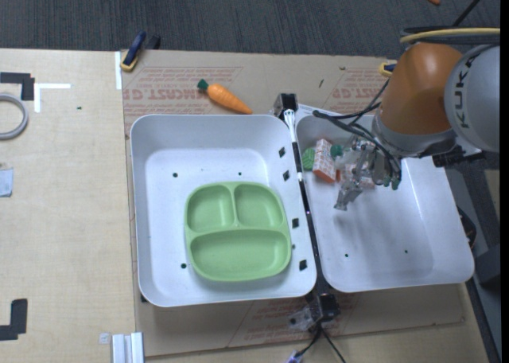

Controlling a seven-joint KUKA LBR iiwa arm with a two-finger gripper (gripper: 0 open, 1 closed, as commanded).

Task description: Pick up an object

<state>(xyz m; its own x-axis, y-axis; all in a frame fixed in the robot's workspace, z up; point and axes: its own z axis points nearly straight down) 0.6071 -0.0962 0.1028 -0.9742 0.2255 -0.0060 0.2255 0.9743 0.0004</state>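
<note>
One fixed camera looks down at a slant from above the counter point(64, 194), fairly near, taking in both white bins point(151, 194) side by side.

My arm point(469, 91) comes in from three o'clock, grey casing at the frame's edge and the orange band point(421, 87) bulging above the wrist. From there my wrist points down toward eight o'clock, ending in my end effector point(347, 197). Its metal tip is too small and blurred to read.
</note>
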